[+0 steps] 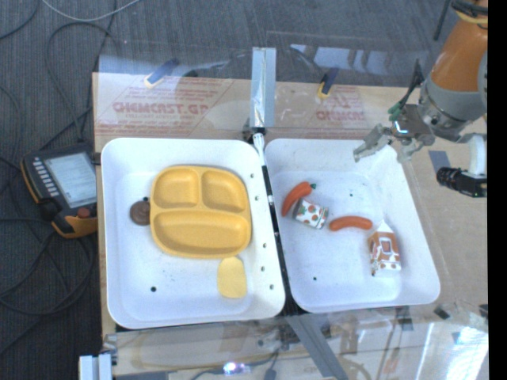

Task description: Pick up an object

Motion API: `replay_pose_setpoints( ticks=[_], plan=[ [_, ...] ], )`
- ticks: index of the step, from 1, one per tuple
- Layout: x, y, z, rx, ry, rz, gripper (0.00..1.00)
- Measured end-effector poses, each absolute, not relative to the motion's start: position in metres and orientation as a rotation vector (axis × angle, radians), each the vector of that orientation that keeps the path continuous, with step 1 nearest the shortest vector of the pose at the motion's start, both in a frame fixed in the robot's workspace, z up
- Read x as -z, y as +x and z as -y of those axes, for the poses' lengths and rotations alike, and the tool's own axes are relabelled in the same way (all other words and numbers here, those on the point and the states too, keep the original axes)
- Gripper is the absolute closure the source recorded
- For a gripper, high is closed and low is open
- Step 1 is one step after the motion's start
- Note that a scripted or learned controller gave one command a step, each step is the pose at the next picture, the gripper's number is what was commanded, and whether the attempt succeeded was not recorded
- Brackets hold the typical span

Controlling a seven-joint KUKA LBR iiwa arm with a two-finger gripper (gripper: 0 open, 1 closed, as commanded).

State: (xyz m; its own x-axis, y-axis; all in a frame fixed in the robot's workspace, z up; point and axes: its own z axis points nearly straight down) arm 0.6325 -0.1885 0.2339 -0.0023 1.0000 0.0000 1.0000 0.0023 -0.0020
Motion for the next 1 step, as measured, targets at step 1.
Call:
replay_pose_setpoints(
  ticks=[1],
  plan=[
    [-0.1218, 0.5759, 0.2116, -0.002, -1.97, 2.445, 0.0]
  ],
)
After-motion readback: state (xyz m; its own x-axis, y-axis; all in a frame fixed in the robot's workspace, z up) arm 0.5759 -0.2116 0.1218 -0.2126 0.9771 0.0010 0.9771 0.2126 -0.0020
